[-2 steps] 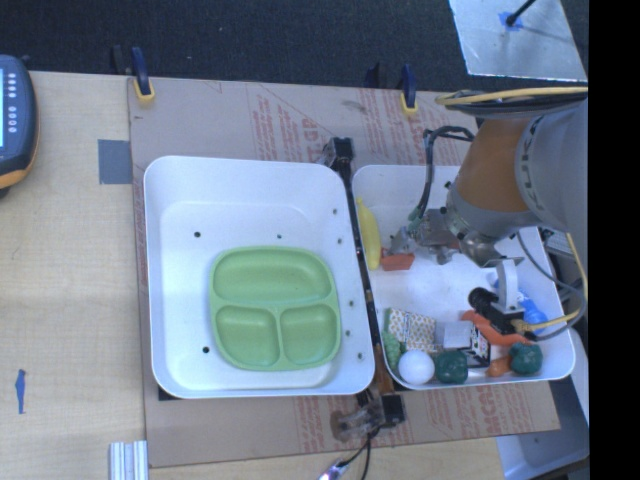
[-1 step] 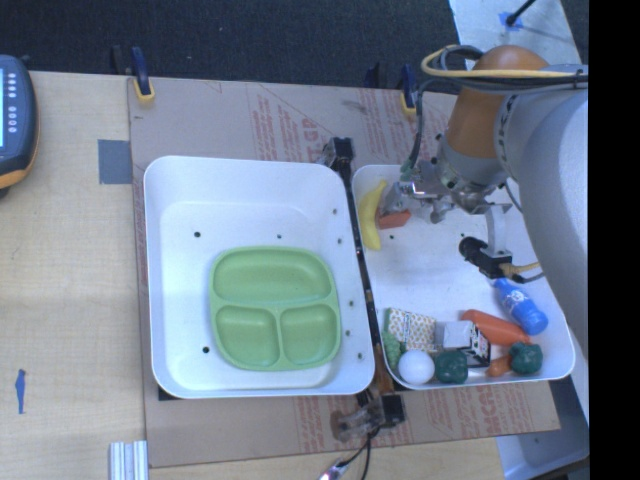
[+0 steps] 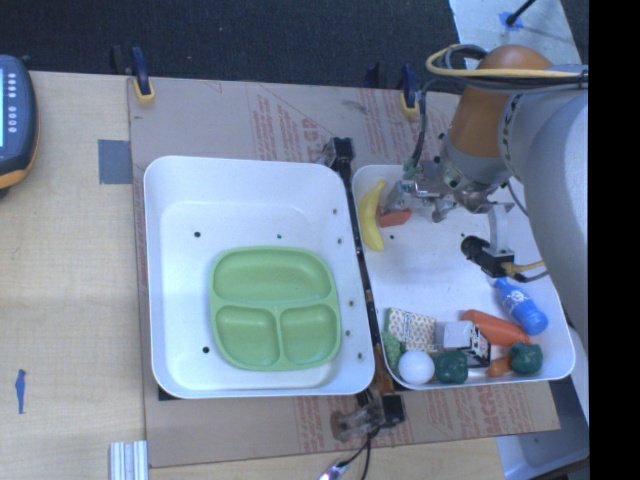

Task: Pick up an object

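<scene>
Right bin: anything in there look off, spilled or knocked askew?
Nothing spilled or damaged. The banana leans against the right bin's left wall, and most other items are crowded along its near edge, including the blue bottle and white ball.

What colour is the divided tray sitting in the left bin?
Light green. The divided tray shows clearly in the camera view, lying flat in the left bin.

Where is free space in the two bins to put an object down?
Left bin: bare floor around the green tray. Right bin: bare middle, between the banana and the blue bottle. Its near edge is crowded: white ball, carrot.
</scene>
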`<move>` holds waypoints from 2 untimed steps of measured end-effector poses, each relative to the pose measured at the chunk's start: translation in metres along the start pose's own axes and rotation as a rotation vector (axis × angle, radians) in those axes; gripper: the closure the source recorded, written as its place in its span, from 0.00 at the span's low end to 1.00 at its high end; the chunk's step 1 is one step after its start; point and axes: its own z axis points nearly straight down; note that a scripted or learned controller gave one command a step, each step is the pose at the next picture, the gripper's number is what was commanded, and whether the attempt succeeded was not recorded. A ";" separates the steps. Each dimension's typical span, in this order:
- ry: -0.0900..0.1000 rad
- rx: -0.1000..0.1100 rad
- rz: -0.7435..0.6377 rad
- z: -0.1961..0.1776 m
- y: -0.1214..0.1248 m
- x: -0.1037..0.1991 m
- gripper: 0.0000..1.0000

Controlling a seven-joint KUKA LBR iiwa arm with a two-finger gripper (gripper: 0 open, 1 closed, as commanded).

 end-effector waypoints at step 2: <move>0.003 0.002 -0.003 -0.011 -0.099 -0.066 1.00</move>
